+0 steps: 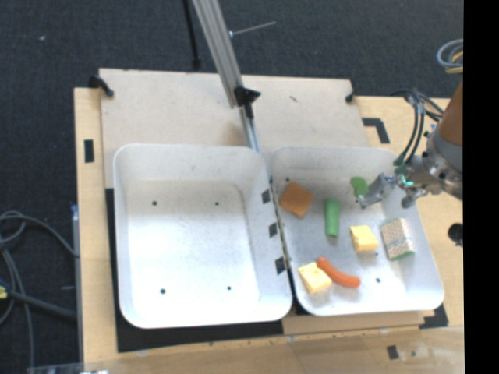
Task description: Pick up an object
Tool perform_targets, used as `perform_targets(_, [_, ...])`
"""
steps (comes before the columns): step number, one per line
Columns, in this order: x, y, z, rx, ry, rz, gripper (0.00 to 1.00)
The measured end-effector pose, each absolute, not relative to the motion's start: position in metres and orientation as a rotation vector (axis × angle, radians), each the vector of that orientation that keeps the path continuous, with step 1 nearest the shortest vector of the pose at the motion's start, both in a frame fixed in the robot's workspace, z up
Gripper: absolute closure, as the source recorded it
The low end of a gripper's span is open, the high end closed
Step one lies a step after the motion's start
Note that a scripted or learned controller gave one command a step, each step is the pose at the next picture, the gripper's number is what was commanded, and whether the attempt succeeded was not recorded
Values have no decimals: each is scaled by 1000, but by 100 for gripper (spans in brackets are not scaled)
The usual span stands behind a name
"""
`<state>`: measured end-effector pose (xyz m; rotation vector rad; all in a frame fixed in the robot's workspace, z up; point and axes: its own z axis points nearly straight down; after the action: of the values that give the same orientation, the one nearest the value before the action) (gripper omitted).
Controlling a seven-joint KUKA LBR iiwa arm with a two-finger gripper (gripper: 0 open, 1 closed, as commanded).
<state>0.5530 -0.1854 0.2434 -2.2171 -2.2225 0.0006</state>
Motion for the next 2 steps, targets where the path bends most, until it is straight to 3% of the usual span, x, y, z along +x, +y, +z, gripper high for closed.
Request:
perform_targets(1, [554, -185, 246, -2219, -2226, -4, 0])
perform_targets(2, [551, -187, 204, -2224, -2219, 6, 0])
